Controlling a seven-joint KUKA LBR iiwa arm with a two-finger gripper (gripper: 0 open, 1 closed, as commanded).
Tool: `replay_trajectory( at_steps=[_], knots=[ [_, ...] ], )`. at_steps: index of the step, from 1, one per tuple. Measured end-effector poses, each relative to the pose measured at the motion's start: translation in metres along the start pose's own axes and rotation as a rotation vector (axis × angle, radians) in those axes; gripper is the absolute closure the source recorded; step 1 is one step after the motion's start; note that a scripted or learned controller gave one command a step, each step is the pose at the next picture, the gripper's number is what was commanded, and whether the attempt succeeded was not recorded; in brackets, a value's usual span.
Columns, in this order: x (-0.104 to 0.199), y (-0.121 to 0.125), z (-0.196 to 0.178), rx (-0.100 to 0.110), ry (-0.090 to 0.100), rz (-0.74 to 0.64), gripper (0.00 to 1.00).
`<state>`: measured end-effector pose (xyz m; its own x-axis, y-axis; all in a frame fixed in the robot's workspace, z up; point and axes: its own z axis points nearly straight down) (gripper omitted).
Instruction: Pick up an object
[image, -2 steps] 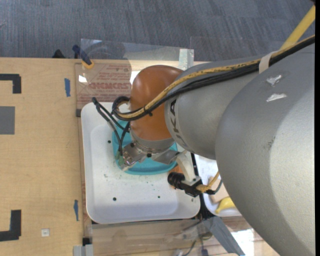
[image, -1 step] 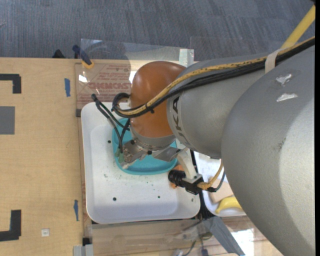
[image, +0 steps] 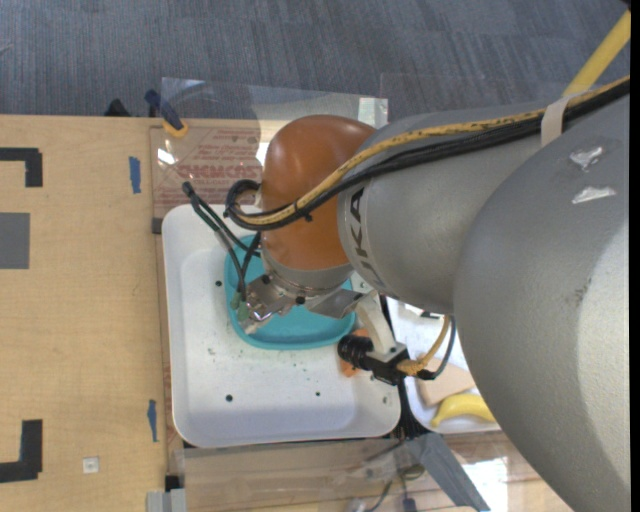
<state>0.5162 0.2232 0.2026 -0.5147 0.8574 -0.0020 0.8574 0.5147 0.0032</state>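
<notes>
One grey arm (image: 480, 200) covers one teal dish (image: 290, 330).

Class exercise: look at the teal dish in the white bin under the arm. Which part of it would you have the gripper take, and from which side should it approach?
Probably the rim of the teal dish, along its near edge. That curved lip shows below the arm's wrist in the left white bin, thin enough to pinch. Come from above, fingers straddling the rim; the dish looks shallow and flat-lying, and its far part is hidden.

A teal bowl (image: 290, 328) sits in the frame's centre, in the left bin, mostly hidden under the arm.
</notes>
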Motion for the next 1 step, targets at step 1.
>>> replay_trajectory(
  at_steps=[1],
  knots=[
    [0.0005,0.0011,-0.0101,-0.003,-0.001,-0.002,1.0]
  ],
)
